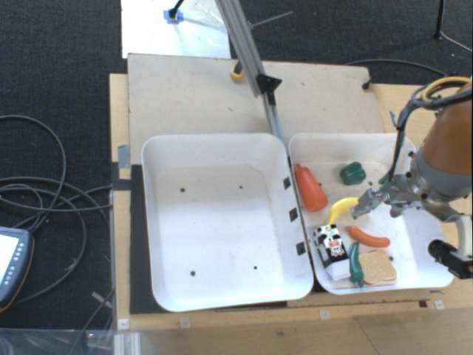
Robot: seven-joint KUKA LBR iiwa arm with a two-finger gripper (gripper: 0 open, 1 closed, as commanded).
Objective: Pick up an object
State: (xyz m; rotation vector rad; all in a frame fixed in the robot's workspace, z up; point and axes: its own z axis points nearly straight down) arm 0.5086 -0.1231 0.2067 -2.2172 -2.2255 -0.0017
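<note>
Banana [341, 209] is lying just left of the gripper [367, 202] in the right bin [414, 143], its long axis slanting up-right toward the narrowly parted, empty fingers.

The arm [447, 150] runs off the right edge, so most of it is cut away. Its end effector [367, 203] is too small and blurred to read the fingers. The tablet [10, 261] at the left edge is cropped. The green pepper [355, 263] partly covers the bread slice [378, 269].
</note>
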